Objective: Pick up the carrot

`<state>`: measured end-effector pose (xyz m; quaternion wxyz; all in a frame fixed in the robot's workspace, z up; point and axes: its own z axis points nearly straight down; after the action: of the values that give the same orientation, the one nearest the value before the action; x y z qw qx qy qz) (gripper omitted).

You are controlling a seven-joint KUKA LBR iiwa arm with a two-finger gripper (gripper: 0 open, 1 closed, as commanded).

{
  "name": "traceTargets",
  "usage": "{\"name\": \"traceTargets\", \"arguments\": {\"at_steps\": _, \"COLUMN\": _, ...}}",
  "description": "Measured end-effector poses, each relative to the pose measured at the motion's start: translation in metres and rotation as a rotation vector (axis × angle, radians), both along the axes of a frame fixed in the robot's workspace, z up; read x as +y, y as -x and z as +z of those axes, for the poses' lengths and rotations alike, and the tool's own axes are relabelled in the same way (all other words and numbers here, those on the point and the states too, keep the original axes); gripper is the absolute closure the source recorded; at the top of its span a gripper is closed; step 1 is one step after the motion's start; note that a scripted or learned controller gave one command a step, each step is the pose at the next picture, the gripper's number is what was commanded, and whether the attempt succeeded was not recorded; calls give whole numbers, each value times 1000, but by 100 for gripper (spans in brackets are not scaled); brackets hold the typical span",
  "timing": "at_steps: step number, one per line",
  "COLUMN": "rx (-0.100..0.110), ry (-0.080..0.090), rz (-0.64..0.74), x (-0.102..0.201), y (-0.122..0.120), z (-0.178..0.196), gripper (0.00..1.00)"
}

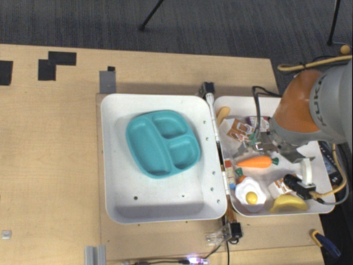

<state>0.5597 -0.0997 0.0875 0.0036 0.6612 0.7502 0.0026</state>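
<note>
Hovering just above the carrot [255, 162], the gripper [263, 146] hides whether it grips anything.

An orange carrot [255, 162] with a green top, a teal plate [163, 143], white bins [118, 203], and a yellow banana [289, 203] at five o'clock.

Table [49, 164]: light wood, bearing two shallow white bins side by side.
Left bin [118, 203]: holds one teal divided plate [162, 143], three compartments, lying flat.
Right bin [241, 207]: cluttered. Carrot [255, 162], orange, lying crosswise near the middle. Toy fried egg [249, 194] at the near left corner; banana [289, 203] just beside it to the right. Small brown packets, too blurred to identify.
Arm [317, 106]: grey with orange band, over the right bin; gripper [263, 141] apparently just above the carrot.
</note>
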Motion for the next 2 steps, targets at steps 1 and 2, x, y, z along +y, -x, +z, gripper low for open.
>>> {"name": "traceTargets", "arguments": {"at_steps": 1, "rx": -4, "ry": -1, "rz": -207, "x": -7, "y": 69, "z": 0, "gripper": 0}}
{"name": "traceTargets", "arguments": {"at_steps": 2, "rx": -5, "ry": 5, "rz": 273, "x": 4, "y": 68, "z": 0, "gripper": 0}}
